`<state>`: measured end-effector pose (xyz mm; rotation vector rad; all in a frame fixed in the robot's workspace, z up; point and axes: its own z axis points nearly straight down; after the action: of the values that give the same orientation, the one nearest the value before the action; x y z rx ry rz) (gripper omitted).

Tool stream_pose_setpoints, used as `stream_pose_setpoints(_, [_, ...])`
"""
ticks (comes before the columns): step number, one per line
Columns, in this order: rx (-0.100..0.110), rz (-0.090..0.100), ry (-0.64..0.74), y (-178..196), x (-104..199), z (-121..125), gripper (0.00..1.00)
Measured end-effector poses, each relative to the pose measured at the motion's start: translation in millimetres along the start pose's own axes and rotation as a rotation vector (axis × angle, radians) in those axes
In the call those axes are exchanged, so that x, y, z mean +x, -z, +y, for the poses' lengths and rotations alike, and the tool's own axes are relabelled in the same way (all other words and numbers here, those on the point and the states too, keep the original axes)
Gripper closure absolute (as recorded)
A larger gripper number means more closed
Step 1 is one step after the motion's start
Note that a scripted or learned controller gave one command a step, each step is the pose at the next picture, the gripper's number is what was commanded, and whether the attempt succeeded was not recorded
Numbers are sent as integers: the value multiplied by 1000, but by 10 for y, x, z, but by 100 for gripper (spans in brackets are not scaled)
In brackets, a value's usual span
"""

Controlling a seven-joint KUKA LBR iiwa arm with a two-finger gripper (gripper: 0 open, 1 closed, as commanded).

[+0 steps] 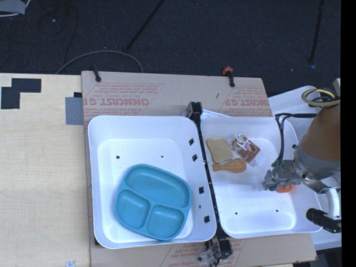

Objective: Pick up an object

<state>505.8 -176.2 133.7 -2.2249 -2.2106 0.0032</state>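
My gripper [276,181] is low over the right side of the right bin [261,224], with the grey arm and its orange band rising behind it at the right edge. A small red-orange object [286,188] shows just under and beside the gripper's tip, partly hidden by it; I cannot see whether it is held. Further left in the same bin lie a tan bread slice [219,149], a brown drumstick-shaped piece [230,166] and a small red and white packet [245,147].
The left bin [105,132] holds a blue divided plate [152,201]. A black divider with clips [201,171] runs between the bins. Cables hang near the arm at the right, and brown cardboard lies under both bins.
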Motion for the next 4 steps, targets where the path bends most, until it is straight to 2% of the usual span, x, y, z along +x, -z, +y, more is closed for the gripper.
stream_pose_setpoints(1, [-6, -3, 0, 429, -45, -18, 100])
stream_pose_setpoints(2, [-5, -2, 7, 687, -50, -16, 100])
stream_pose_setpoints(4, [-1, 2, 13, 817, 1101, 48, 100])
